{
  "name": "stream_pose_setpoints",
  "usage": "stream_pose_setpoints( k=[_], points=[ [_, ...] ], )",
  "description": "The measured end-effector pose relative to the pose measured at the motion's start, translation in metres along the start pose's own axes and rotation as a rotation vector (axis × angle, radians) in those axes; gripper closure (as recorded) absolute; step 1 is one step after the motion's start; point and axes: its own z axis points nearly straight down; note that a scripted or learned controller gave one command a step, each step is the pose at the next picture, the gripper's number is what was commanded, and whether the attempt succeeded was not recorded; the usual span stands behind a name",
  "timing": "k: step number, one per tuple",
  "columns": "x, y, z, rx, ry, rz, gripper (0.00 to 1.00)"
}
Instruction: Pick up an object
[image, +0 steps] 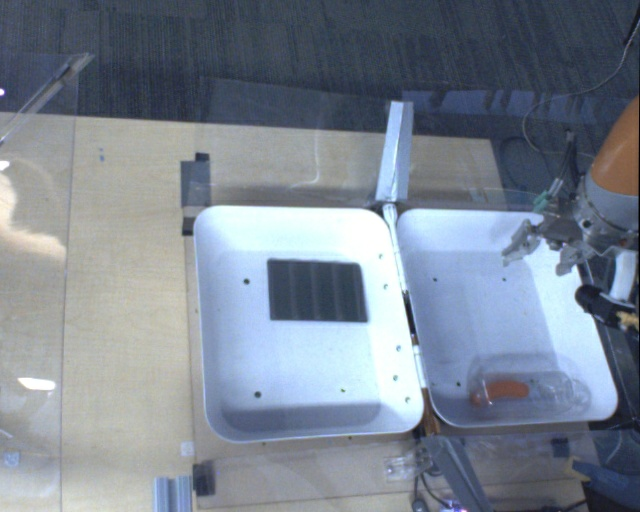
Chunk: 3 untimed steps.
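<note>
Your pincer (543, 240) hangs spread and empty at the right bin's (440, 300) far side, well apart from the clear bottle (525, 390) lodged against its near wall.

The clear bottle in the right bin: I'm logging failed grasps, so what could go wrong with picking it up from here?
The clear bottle lies on its side tight against the right bin's near wall, leaving little finger room there. Its round, see-through body may roll or slip out. The gripper hangs near the bin's far edge, well away, so it has a long approach.

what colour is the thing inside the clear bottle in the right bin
Orange-red, inside the clear bottle lying at the near edge of the right bin; the camera view shows it.
</note>
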Motion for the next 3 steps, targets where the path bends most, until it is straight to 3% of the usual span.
stream_pose_setpoints(
  k=[1,2,3],
  points=[
    [0.026,-0.106,-0.065,-0.001,0.001,0.112,0.0],
    [-0.003,-0.111,-0.065,-0.003,0.001,0.226,0.0],
    [0.07,-0.129,0.04,0.002,0.001,0.525,0.0]
  ],
)
